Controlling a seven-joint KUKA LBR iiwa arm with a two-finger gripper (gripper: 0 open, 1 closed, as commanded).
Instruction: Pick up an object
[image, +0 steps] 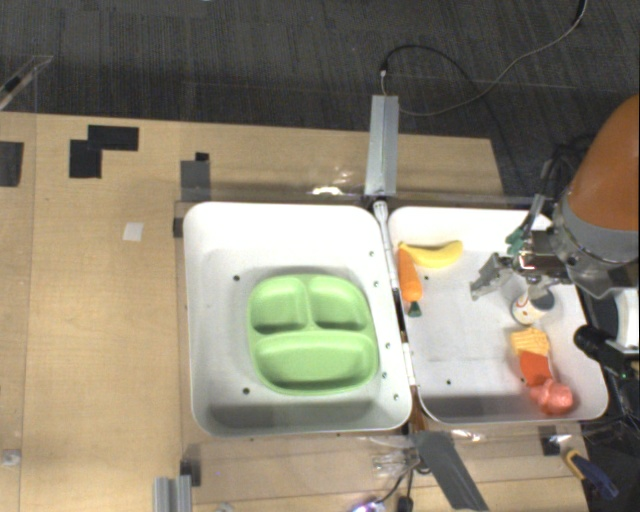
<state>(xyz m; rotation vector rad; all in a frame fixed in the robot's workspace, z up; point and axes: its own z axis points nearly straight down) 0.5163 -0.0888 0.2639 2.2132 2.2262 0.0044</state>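
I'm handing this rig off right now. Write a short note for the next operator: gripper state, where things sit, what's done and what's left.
Gripper: over the right bin, mid-bin, nothing visibly between its fingers; open or shut can't be judged.
Right bin: banana and carrot by the left wall; small round white item just right of the gripper; yellow-orange block and pink item at the near right corner.
Left bin: green divided tray.
Done: no pick yet.
Left: grasp and lift one object.

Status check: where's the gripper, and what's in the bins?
Gripper over right white bin, nothing seen between fingers. Yellow banana, orange carrot, orange block, pink lump lie loose. Green divided tray in left bin.
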